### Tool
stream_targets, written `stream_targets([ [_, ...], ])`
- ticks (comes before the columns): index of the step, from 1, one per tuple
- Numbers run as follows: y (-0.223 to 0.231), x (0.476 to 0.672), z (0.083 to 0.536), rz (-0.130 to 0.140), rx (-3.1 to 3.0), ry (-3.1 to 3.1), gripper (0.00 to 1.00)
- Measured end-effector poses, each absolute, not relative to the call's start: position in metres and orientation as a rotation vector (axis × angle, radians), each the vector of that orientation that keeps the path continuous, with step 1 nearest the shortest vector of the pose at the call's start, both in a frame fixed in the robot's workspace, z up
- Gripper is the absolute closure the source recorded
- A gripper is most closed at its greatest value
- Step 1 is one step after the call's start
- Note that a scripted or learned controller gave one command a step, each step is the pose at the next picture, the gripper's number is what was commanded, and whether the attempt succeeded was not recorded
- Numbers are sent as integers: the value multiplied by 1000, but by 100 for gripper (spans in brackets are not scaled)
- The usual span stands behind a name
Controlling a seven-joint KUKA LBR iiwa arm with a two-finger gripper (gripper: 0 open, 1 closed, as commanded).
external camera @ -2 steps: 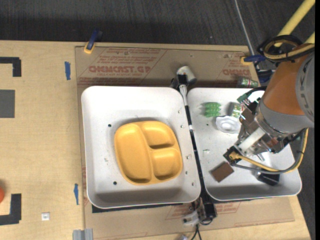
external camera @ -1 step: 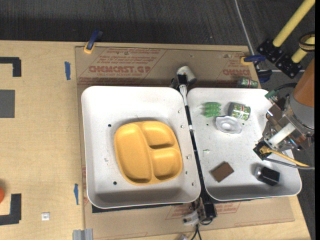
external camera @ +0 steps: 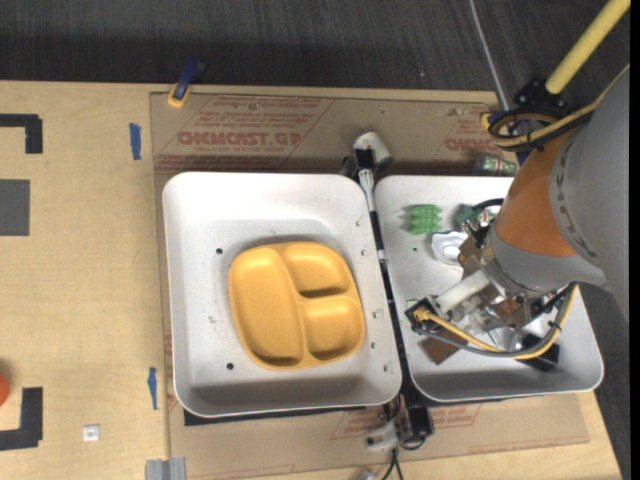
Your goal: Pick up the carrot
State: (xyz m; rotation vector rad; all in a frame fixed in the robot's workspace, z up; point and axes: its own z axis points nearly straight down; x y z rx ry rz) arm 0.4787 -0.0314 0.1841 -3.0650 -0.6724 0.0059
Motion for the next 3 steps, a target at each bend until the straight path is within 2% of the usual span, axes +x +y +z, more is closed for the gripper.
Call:
stream_targets([
  [1,-32,479,184,6,-3065,-672,0],
  [3,-32,479,184,6,-3065,-672,0],
])
